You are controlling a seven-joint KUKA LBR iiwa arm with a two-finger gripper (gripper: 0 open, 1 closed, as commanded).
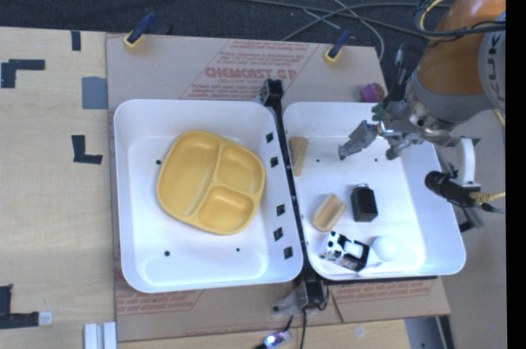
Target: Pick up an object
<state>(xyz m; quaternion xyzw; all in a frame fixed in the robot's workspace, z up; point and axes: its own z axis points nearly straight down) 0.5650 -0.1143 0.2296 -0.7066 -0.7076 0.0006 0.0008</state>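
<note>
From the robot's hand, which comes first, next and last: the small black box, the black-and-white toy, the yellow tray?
Measured from the hand in the camera view:
1. Black box, right bin, just below the hand.
2. Black-and-white toy, right bin's near edge.
3. Yellow tray, left bin.

Two bins sit side by side on the worktop [49, 175]. The left bin [131, 175] contains a divided tray [211, 181] near its centre. The right bin [427, 253] contains a cone [297, 153] against its left wall, a block [328, 212] below the cone, a box [364, 203] just right of the block, and a toy [345, 250] beside a ball [385, 247] along its near edge. The end effector [380, 138] is above the right bin's far portion.
</note>
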